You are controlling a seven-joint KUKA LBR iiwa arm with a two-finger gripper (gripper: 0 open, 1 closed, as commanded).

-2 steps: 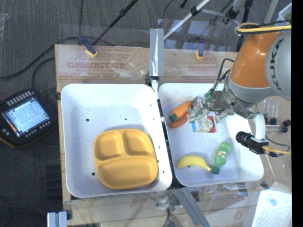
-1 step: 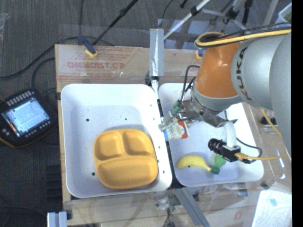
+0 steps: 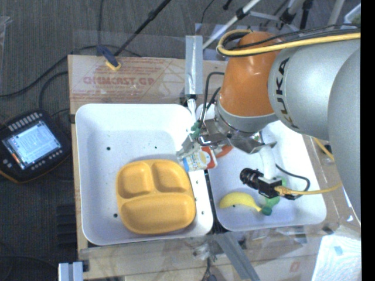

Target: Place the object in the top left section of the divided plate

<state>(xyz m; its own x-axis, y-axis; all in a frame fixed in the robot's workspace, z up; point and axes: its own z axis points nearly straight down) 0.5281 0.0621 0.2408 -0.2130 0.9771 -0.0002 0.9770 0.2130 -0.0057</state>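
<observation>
Tool: the arm's two-finger tool (image 3: pixel 198 148) sits low over the ridge where the two bins meet, under the orange wrist band; it appears closed on a small white packet with red and blue print (image 3: pixel 197 158), which hangs at its tip.
Task's thing: that packet, above the dividing ridge, just right of the plate's far right corner.
Plate: yellow plastic divided plate (image 3: pixel 156 196) in the near half of the left white bin (image 3: pixel 99 127); two small sections on the far side, one large near section, all bare.
Progress: judged from this, the pickup looks done; carrying to the far left section and release are left.
Other things: yellow plastic banana with green stem (image 3: pixel 240 202) and a black cable plug (image 3: pixel 256 179) lie in the right white bin (image 3: pixel 304 215).
Room: the left bin's far half is open; the plate's right edge lies close to the bin wall, so the path is short leftward.
</observation>
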